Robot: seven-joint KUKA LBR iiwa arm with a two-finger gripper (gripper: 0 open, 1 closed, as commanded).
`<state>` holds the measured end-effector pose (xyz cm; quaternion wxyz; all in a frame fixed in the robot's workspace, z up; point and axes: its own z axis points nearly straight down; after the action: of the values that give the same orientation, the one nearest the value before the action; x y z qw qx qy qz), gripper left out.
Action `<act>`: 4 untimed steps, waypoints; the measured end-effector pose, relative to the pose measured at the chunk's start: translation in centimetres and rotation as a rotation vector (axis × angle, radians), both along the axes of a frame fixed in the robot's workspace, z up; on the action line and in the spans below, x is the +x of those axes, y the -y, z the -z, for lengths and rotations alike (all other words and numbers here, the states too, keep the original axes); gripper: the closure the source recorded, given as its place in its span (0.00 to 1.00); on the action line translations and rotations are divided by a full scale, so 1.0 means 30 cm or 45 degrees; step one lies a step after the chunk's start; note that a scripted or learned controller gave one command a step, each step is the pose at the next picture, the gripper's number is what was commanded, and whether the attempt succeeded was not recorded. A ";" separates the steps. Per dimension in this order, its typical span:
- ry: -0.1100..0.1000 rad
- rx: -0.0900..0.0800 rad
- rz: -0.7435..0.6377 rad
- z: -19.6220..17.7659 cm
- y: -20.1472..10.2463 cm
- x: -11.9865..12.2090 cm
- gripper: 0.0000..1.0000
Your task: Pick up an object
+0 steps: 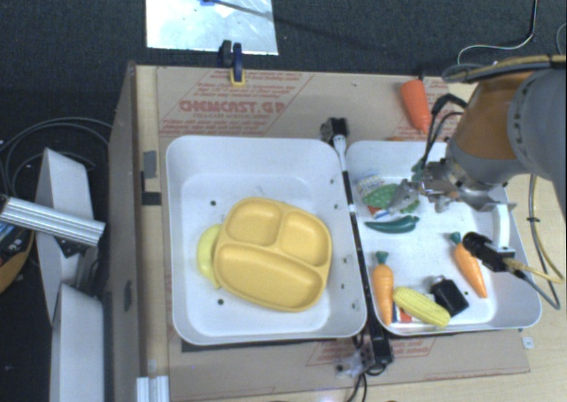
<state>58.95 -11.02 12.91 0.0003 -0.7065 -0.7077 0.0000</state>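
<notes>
At the near rim of the right bin (523, 307) lies a yellow corn cob (422, 306), long axis running left to right and dipping slightly toward the right end. Just left of it stands an orange carrot (383, 289), lengthwise up and down in the view, green top pointing away toward the far side. A small black block (449, 295) sits touching or just beside the corn's right end. A second carrot (469, 269) lies further right, tilted, its green top toward the upper left.

Nearer the bin's middle a dark green pepper (392, 224) stretches left to right, curved, its stem end toward the right. The claw (408, 196) hovers just above and beside this pepper, over a green leafy item (383, 193) next to a packet with red print (366, 184). I cannot tell whether the claw is wide or narrow, nor whether anything sits in it.

The left bin (190, 214) holds a yellow divided tray (270, 253) with a paler yellow item (206, 252) peeking out at its left. On the bench (266, 95) beyond the bins rests another orange carrot-like piece (415, 103).
</notes>
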 end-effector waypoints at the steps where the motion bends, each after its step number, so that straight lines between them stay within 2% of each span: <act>1: 0.001 0.000 0.000 0.150 -0.041 -0.117 0.00; 2: 0.004 -0.001 -0.002 0.148 -0.064 0.117 0.00; 3: -0.060 0.006 -0.004 0.157 -0.074 0.213 0.00; 4: -0.066 0.007 -0.011 0.127 -0.076 0.210 1.00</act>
<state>65.25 -8.74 9.09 0.0207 -0.7033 -0.7104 0.0165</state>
